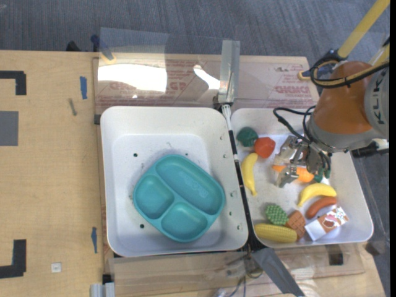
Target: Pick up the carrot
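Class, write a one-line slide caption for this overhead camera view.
KUKA arm's gripper lowered over the carrot among toy foods in the right bin; a teal divided plate sits in the left bin.

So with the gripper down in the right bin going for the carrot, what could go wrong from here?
The carrot lies partly under the gripper, so a poor closing could miss it. The yellow banana and a small green piece sit close beside it, so the fingers might nudge or catch one of them instead. The red tomato is also close on the other side and could get bumped.
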`<state>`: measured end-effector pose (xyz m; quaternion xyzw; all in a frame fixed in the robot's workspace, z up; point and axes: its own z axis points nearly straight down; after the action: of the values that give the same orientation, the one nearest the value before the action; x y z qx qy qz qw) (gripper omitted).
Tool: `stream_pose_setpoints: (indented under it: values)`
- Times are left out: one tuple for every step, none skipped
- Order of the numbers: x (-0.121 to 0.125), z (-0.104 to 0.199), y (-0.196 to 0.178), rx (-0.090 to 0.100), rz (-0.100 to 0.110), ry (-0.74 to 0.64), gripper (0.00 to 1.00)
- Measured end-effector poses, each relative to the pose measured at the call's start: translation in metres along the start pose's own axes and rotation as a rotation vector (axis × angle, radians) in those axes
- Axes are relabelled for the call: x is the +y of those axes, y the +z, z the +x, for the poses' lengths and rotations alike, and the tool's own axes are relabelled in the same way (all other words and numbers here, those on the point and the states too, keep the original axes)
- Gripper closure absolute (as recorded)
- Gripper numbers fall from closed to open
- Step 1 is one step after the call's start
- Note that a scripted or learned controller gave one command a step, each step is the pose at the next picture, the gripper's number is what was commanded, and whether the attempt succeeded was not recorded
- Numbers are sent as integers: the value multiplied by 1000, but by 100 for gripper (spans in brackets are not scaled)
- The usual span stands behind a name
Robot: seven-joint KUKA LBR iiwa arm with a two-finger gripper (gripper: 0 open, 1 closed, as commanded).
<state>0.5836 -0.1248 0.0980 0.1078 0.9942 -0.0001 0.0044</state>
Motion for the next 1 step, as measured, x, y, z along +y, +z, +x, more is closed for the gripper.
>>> stream_pose_setpoints:
  values:
    - [46,14,-92,-5,-2,-202,100]
